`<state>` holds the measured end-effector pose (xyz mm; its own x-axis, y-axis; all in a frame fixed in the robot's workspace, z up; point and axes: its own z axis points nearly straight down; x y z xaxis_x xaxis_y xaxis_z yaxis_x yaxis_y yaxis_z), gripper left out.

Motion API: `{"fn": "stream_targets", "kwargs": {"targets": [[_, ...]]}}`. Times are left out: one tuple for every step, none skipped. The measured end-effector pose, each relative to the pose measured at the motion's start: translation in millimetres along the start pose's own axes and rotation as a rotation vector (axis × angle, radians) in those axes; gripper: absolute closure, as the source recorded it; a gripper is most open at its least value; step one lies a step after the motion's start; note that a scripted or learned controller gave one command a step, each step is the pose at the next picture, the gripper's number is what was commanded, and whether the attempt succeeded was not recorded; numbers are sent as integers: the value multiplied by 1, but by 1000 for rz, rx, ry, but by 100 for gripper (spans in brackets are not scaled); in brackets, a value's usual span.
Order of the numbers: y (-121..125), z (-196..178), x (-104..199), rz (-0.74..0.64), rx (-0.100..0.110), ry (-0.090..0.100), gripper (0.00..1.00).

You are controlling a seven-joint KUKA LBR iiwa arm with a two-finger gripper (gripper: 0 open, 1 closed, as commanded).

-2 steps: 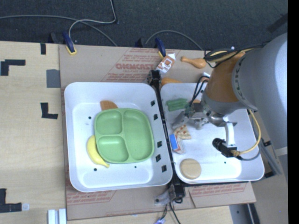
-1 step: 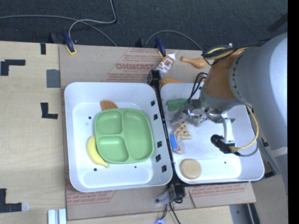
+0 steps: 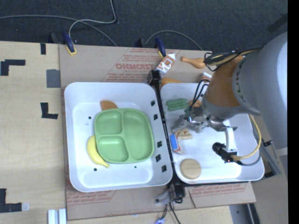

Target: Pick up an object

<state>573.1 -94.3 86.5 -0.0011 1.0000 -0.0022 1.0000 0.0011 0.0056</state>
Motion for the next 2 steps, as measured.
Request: {"fn": "stream_targets", "kwargs": {"targets": [[0, -10, 0, 0, 0, -1, 100], [12, -98, 49, -1, 6, 2, 100]]}}
